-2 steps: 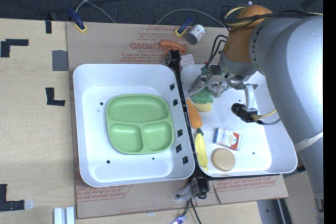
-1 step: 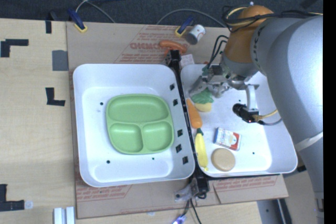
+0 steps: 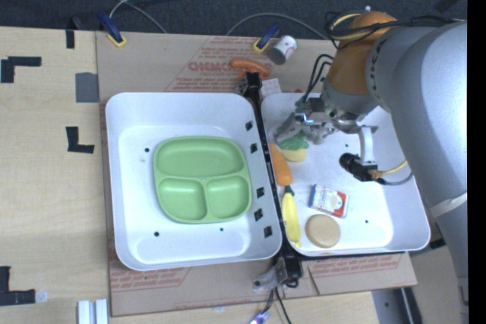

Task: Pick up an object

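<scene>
Soft yellow-green object (image 3: 295,149), right bin (image 3: 395,228), gripper (image 3: 304,130) on it, grip state unclear, round tan disc (image 3: 323,231) nearby

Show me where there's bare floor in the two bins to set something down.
Left bin: a bare strip rings the green divided tray, widest along its top and bottom. Right bin: bare toward its right side, past the small packet and round biscuit. Crowded along the divider: claw, carrot, banana.
</scene>
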